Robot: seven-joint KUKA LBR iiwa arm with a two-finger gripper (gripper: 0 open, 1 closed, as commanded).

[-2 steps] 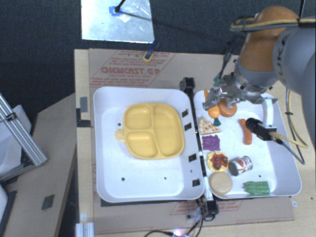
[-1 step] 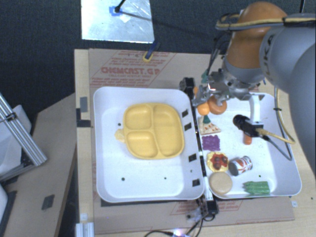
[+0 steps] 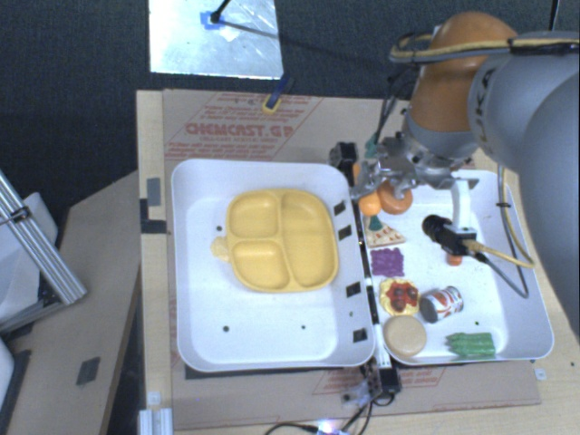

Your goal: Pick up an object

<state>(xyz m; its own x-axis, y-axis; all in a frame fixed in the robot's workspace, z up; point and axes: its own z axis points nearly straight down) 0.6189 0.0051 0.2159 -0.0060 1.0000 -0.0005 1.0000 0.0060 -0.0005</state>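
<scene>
Toy food pieces lie scattered in the right bin (image 3: 530, 320), along its left wall: an orange ball (image 3: 370, 203) near the far left corner, a pizza wedge (image 3: 385, 236) just below it, purple grapes (image 3: 388, 262), a small pizza round (image 3: 400, 295), a tan bun (image 3: 405, 335) at the near left corner, a red-and-white can (image 3: 441, 304) on its side and a green bunch (image 3: 470, 343) by the near edge. The gripper (image 3: 395, 188) hangs over the far left corner, just beside an orange round piece (image 3: 396, 198); whether it is clenched or released, I cannot tell. A yellow divided plate (image 3: 276, 240) sits mid left bin (image 3: 195, 270)
</scene>
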